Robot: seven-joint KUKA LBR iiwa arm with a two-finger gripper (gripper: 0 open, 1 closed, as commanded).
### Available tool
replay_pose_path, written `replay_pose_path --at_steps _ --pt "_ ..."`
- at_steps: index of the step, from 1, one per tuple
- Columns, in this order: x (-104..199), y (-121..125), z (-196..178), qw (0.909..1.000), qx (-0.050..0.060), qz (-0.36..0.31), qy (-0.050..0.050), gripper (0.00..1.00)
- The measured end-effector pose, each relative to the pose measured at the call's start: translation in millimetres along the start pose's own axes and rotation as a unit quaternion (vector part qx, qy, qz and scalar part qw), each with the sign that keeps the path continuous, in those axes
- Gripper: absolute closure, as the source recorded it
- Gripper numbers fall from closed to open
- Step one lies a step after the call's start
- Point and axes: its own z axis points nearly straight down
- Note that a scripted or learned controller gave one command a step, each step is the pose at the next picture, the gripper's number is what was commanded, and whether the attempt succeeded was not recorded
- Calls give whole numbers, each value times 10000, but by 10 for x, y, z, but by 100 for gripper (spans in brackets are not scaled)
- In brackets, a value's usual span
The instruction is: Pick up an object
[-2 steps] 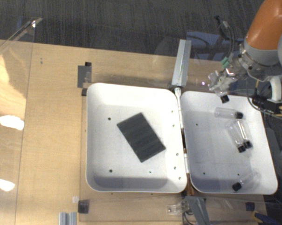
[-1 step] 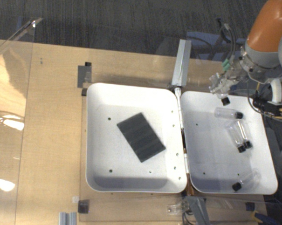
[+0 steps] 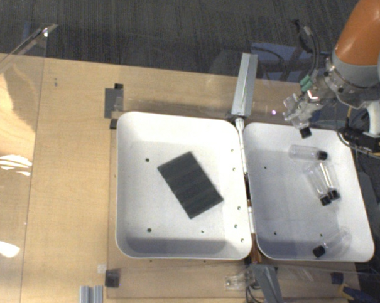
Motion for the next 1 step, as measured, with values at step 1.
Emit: replay_pose_path --at_steps 1 --pt "-42 -28 129 9997 35 -258 6 100"
